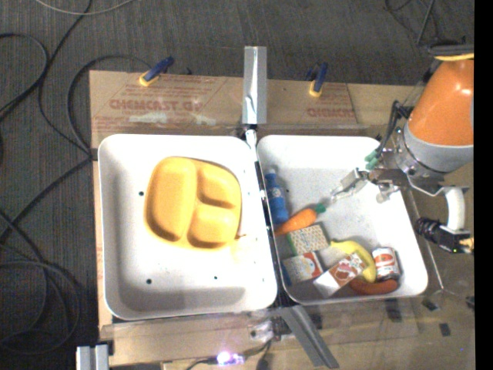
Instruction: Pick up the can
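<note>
Both bins white: left bin [123, 284] carries a yellow-orange compartment tray [194, 202]; right bin [323, 156] carries a blue bottle [274, 196], an orange carrot [296, 220] with green top, a yellow banana [357, 254], and a red-and-white can [386, 264] with silver top. Desk [115, 102] brown cardboard with faded red lettering, clipped by blue-and-yellow clamps [156, 70]. Arm [445, 114] orange over grey.

Two white bins [115, 206] sit side by side on the table, one yellow compartment tray [194, 203] lying in the bin farther from the jaws, and below the jaws lie one can [386, 263], one banana [356, 253], one carrot [296, 220], one blue bottle [274, 195] and three small cartons [306, 240].
</note>
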Tool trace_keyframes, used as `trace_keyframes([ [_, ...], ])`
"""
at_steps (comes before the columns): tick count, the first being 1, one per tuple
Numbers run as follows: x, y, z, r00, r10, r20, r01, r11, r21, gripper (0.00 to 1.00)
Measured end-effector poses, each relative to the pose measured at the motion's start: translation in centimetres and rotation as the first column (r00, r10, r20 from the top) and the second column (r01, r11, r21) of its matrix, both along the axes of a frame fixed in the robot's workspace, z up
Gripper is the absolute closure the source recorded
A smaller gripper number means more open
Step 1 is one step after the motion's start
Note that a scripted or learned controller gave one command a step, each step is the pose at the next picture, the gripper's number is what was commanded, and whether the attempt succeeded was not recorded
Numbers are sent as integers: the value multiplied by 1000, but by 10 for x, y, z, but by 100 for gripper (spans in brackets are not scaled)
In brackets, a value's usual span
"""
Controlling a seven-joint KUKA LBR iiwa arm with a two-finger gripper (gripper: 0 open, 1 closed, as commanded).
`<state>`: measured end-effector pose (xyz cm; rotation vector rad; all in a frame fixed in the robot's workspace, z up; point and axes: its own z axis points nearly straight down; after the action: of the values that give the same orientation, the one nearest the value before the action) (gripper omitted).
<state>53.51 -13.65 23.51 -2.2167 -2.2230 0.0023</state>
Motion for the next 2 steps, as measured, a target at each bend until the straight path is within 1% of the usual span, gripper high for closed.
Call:
trace_keyframes([
  [1, -6, -73, -132, 1000, 18, 1, -18, 1000, 1, 0],
  [2, -38, -76, -140, 1000, -3, 30, 3, 1000, 6, 0],
])
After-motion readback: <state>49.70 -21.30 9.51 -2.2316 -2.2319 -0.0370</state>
